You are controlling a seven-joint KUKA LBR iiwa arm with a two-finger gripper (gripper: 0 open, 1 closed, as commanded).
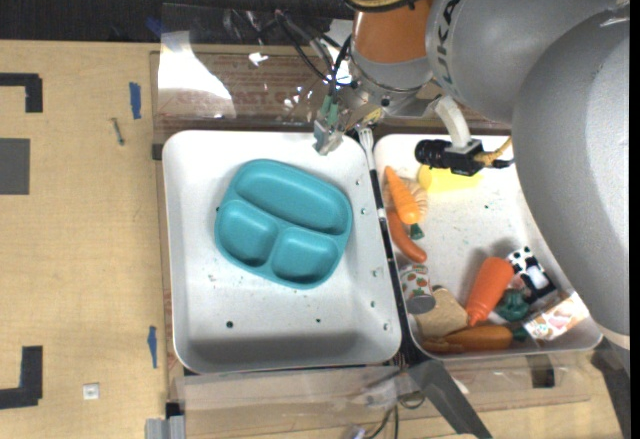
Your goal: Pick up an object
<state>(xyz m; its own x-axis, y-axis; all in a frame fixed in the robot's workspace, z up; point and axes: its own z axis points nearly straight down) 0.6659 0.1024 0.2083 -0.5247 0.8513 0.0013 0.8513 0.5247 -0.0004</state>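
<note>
My gripper [326, 139] hangs over the far right corner of the left bin [190, 327], just beyond the teal divided plate [283, 221] that lies in the middle of that bin. Nothing shows in the gripper. The right bin [500, 197] holds the small things: a long orange carrot [401, 205] against its left wall, a second carrot with a green top [488, 289], a black-and-white toy [529, 270] and a brown sausage [478, 337] at the near edge.
A yellow thing [447, 179] lies at the far end of the right bin. A tan piece [446, 312] and a small patterned can [415, 280] sit near its front left. The arm's big grey body covers the view's right side. Crinkled clear plastic [250, 77] lies behind the bins.
</note>
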